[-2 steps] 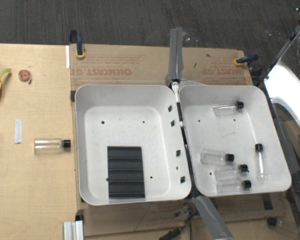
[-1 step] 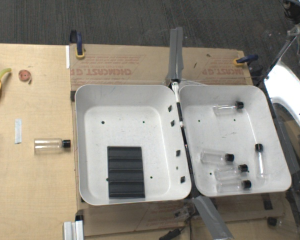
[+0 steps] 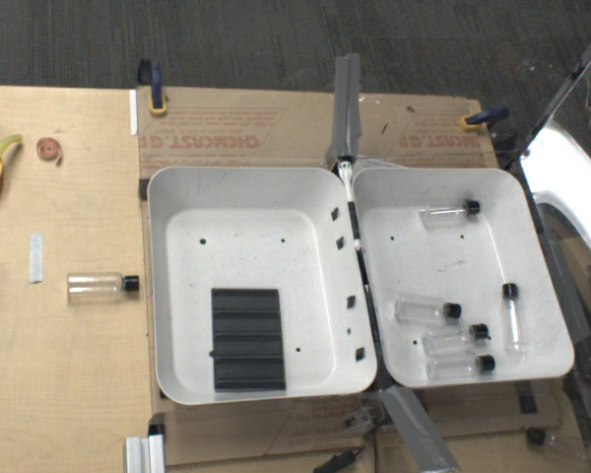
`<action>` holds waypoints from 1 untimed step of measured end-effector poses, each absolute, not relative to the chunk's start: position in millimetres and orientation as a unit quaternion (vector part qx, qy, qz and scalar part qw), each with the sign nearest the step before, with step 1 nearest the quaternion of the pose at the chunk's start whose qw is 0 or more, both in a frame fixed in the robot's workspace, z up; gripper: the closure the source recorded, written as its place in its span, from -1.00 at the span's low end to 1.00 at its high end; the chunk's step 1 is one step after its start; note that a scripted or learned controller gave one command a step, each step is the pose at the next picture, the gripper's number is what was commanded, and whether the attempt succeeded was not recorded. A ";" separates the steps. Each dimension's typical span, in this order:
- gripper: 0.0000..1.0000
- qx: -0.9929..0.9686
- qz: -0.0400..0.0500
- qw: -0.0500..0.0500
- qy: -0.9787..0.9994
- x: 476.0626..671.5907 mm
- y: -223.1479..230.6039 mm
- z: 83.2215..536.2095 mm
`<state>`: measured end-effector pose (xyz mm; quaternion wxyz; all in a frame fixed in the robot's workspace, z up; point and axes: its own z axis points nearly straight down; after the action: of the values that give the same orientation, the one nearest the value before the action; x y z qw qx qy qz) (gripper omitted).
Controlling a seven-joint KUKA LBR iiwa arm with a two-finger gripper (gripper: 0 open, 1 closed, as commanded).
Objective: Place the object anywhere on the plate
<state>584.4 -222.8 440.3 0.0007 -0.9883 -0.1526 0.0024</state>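
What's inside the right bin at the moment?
The right bin holds five clear vials with black caps: one near the back, one upright along the right side, three clustered at the front. They overlap, so anything beneath them is hidden.

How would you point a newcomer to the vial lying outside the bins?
Start at the left white bin, the one with the black ribbed plate inside, and look just past its left wall onto the wooden bench. There a clear vial lies on its side, black cap toward the bin. It is the one vial on bare wood; the others sit in the right bin.
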 end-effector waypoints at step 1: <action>-1.00 -0.990 0.003 0.000 -0.141 651.5 -203.0 439.1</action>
<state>651.5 -203.0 439.1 0.0003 -0.9900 -0.1414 0.0027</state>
